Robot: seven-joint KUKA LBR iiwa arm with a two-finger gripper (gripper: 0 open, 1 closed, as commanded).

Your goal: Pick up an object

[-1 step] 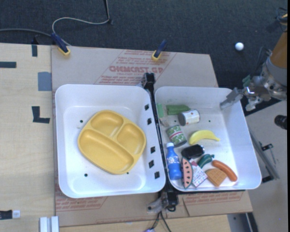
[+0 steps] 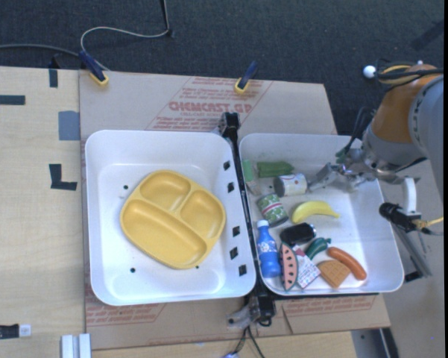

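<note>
Pincer (image 2: 329, 174) hung low in the right bin (image 2: 373, 226), near the small can (image 2: 291, 184); its opening I could not tell. Nothing was lifted yet; grasping remained.

- I read this as a robotics lab: two white bins (image 2: 97, 222) clamped on cardboard (image 2: 201, 103).
- Tape marks (image 2: 60, 176) at 9 o'clock, loose cable (image 2: 127, 32) on dark carpet (image 2: 283, 21) at 12.
</note>
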